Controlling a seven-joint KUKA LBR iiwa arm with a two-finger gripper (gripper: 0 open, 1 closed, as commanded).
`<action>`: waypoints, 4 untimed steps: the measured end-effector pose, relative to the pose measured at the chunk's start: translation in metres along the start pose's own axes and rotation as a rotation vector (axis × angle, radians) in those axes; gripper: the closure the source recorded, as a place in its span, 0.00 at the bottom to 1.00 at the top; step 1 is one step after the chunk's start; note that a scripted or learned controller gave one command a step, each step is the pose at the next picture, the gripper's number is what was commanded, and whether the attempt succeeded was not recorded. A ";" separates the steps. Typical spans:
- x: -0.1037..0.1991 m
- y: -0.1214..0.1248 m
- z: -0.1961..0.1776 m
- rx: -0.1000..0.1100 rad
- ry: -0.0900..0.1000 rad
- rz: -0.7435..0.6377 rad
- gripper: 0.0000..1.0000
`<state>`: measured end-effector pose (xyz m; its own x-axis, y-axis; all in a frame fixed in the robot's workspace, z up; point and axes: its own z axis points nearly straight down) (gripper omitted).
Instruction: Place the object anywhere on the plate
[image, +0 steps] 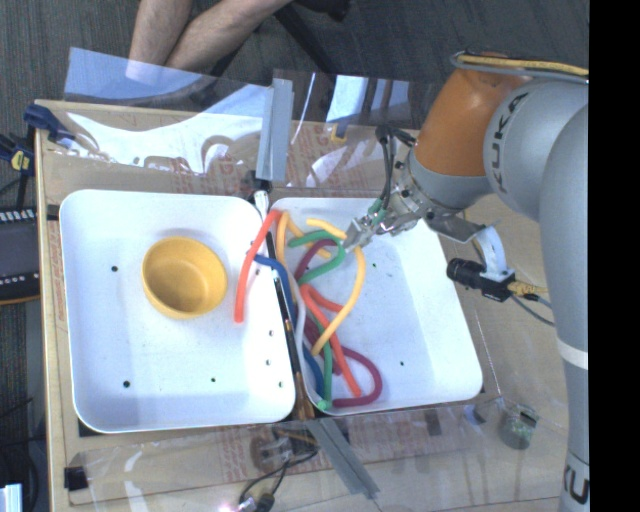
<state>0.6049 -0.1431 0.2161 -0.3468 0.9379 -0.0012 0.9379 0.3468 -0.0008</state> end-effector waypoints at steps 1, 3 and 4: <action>0.067 0.034 0.004 0.003 0.003 0.041 1.00; 0.173 0.090 0.021 0.001 0.001 -0.081 1.00; 0.179 0.104 0.024 0.001 0.001 -0.098 1.00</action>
<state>0.6405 0.0609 0.1914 -0.4369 0.8995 0.0001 0.8995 0.4369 -0.0014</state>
